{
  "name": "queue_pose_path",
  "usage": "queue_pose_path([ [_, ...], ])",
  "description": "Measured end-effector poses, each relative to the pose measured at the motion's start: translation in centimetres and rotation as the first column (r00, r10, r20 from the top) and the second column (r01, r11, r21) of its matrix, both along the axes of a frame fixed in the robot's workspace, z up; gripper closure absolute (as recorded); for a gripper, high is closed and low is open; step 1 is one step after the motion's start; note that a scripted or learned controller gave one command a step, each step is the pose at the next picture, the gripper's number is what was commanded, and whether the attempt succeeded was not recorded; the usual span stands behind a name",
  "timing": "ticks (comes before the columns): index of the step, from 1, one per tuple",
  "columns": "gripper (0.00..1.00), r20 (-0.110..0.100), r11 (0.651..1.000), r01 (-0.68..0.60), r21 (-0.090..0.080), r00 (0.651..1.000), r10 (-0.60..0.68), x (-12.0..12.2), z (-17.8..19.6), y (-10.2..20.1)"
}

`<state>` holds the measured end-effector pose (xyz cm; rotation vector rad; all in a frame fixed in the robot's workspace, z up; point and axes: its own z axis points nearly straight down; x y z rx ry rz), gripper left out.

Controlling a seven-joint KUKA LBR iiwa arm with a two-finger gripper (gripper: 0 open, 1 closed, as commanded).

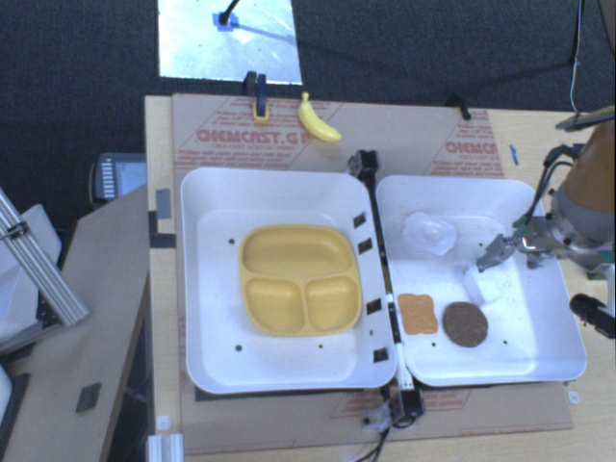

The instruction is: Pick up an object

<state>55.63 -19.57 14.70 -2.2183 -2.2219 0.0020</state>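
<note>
Brown disc [466, 323] below low-reaching arm [577, 210]

Yellow tray [295, 280], orange square [418, 314], brown disc [466, 324], white bins [207, 258].

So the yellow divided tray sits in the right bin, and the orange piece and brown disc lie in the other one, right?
Not quite. The camera view shows the yellow divided tray in the left bin, not the right. The orange piece and brown disc do lie in the other one, the right bin.
</note>
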Motion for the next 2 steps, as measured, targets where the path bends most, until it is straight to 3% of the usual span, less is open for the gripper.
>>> queue_pose_path([
  [2, 0.0, 0.002, 1.0, 0.0, 0.0, 1.0, 0.0, -0.1, -6.3, -0.2],
])
